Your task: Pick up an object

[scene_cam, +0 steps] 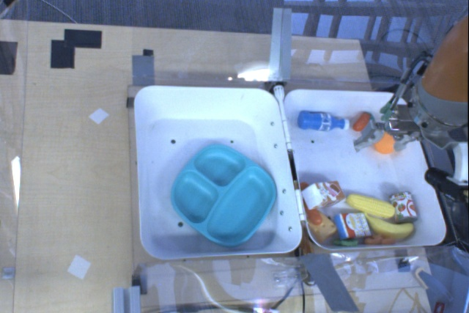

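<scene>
At the near edge of the right bin (432, 234), a corn cob (371, 206), a banana (388, 228) and small cartons (352, 225) lie heaped together. In the left bin (150, 157) sits a blue divided plate (223, 193). Farther back in the right bin, the gripper (379, 137) hangs with its fingers spread, an orange ball (384, 144) between them; a blue bottle (321, 121) and an orange-red piece (362, 121) lie just beyond.

A pale wooden bench (66, 157) fills the frame's left and centre, bearing two shallow white plastic bins: left bin (157, 157), right bin (432, 227), side by side
</scene>
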